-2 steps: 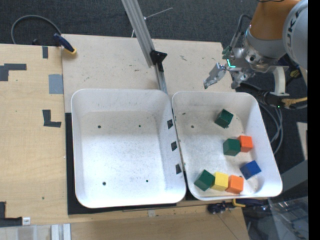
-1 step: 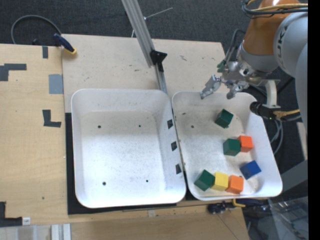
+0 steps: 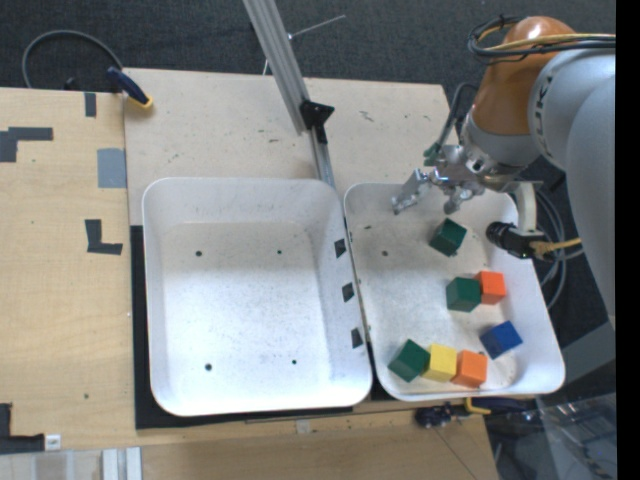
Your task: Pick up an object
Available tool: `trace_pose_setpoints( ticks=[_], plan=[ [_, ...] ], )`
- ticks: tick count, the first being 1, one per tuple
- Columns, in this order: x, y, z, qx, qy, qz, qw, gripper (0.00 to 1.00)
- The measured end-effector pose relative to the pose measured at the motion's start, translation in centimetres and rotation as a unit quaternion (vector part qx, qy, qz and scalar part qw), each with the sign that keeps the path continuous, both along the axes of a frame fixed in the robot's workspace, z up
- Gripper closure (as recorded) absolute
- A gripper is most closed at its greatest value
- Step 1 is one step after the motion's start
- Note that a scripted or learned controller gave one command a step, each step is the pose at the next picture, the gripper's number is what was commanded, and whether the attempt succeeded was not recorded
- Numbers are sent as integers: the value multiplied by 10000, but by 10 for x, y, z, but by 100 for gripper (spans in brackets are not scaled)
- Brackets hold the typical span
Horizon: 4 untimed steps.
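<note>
**Claw above the right bin, nothing yet lifted**

Hovering at the far end of the right bin [image 3: 372,230], the claw [image 3: 432,194] stood spread open, its two fingers well apart, one finger [image 3: 404,200] reaching toward the bin's bare floor on the left and the other nearer the arm's wrist. Nothing lay between them. The step in hand looked like the approach before a grasp: the arm [image 3: 520,98] had its orange band above the wrist and the claw pointed down at the bin, but it held no object and appeared to touch none.

The nearest candidate was a dark green block [image 3: 449,237], lying tilted on the bin floor just below and a little right of the claw. Further toward the near end sat a second green block [image 3: 463,294] touching an orange block [image 3: 492,286], then a blue block [image 3: 500,339] by the right wall. Along the near rim ran a row of three, a green block [image 3: 408,360], a yellow block [image 3: 441,361] and another orange block [image 3: 471,368], packed side by side. The left bin [image 3: 160,208] sat beside the right one on the table [image 3: 60,268].

The next move, as I judged it, called for shifting the claw over the lone dark green block, turning the fingers to straddle its tilted faces, descending, and then closing. That block stood apart from the others, so it seemed the easiest pick; the packed row would leave little room for fingers.
</note>
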<state>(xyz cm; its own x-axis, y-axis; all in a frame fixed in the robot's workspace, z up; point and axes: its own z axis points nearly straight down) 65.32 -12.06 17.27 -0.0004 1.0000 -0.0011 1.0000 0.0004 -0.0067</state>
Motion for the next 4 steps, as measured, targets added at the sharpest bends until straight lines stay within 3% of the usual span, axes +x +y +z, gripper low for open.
trace_pose_setpoints(
  ticks=[1,2,4],
  plan=[
    [-8,6,-61,5,5,6,10000,0],
    [-6,7,-47,7,-24,13,10000,100],
    [-2,3,61,-1,-65,8,10000,100]
  ],
)
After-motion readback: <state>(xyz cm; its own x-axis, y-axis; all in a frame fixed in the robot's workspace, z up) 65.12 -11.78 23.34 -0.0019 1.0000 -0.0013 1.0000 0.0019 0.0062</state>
